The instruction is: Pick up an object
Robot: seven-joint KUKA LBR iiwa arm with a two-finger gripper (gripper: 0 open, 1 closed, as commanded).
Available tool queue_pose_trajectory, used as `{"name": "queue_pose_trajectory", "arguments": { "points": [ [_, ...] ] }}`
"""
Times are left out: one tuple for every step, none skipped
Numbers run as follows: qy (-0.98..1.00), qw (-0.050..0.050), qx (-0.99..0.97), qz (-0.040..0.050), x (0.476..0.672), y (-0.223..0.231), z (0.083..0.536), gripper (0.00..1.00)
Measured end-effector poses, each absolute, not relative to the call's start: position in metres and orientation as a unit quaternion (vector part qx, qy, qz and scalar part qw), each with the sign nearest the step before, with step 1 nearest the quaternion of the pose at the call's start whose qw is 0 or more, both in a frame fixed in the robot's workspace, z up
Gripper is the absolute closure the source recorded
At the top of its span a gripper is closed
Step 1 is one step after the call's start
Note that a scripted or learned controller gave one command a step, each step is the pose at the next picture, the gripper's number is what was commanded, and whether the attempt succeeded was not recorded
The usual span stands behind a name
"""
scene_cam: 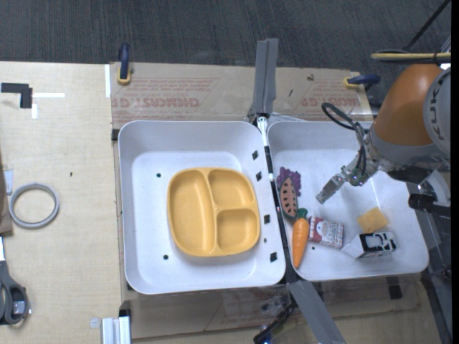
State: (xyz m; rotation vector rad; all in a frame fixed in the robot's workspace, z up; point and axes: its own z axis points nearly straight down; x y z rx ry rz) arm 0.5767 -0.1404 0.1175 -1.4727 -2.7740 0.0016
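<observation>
hovering fingers (327, 191) in the right bin (412, 260), fingers' gap unclear, carrot (299, 241) below-left

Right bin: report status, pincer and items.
Pincer hovering mid right bin, holding nothing. Carrot, yellow block, red-white packet all loose on bin floor. Nothing blocking them.

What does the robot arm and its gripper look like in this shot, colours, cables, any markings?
The arm is grey with a large rounded orange section near its wrist. Part of dark lettering shows on the grey casing at the picture's right edge. A black cable loops out beside the wrist. The gripper is a slim, metallic grey piece, darker at its tip, extending from the wrist over the right bin.
</observation>
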Motion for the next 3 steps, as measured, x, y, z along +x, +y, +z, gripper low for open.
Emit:
{"name": "queue_pose_trajectory", "arguments": {
  "points": [
    [-0.945, 0.0, -0.328, 0.0001, 0.57, -0.124, 0.092, 0.0],
    [-0.898, -0.001, -0.439, 0.0003, 0.621, -0.101, 0.092, 0.0],
    [-0.851, -0.001, -0.525, 0.0004, 0.644, -0.101, 0.093, 0.0]
  ]
}}
